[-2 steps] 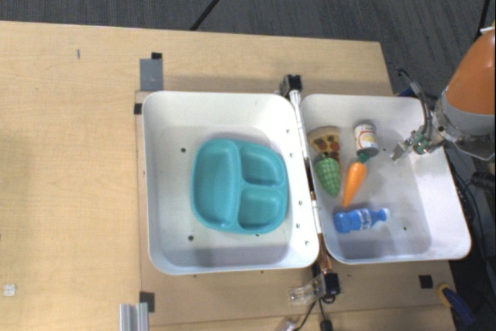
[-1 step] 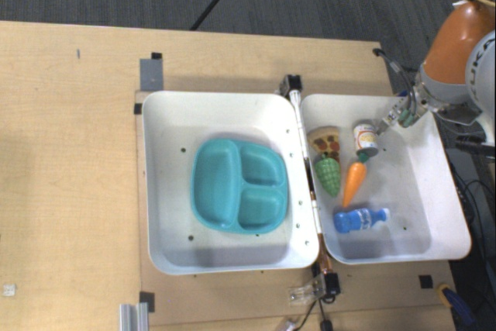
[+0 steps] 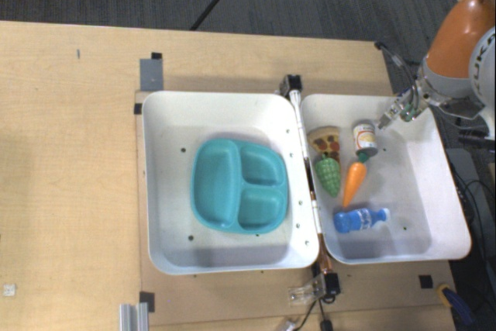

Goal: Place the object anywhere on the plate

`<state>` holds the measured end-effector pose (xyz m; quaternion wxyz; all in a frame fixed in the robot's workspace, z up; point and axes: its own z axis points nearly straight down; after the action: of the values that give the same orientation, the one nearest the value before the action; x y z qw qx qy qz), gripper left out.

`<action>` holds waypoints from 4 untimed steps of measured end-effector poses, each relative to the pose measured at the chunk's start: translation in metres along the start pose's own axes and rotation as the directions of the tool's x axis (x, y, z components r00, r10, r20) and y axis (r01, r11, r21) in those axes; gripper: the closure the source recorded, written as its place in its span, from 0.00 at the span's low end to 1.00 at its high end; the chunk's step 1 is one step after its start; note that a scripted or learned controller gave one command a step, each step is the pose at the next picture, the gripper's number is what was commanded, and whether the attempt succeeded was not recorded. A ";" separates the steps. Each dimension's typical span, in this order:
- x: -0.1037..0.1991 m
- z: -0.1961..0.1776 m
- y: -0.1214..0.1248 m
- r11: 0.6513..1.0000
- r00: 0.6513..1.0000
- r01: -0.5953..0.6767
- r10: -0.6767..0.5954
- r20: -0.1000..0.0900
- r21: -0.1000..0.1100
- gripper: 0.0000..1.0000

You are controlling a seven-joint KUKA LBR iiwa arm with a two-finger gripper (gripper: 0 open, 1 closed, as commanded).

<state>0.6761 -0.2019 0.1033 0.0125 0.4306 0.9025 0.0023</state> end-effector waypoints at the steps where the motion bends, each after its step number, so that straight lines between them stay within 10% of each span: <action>1: 0.036 -0.144 -0.052 0.994 0.994 -0.106 0.106 -0.007 0.007 1.00; 2: 0.073 -0.182 -0.099 0.996 0.996 -0.086 0.086 -0.007 0.008 1.00; 3: 0.164 -0.059 -0.085 0.998 0.997 -0.069 0.070 -0.016 0.012 1.00; 4: 0.091 0.003 -0.020 1.000 1.000 -0.006 0.006 -0.017 0.010 1.00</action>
<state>0.6032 -0.1440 0.0983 0.0028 0.4334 0.9012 0.0013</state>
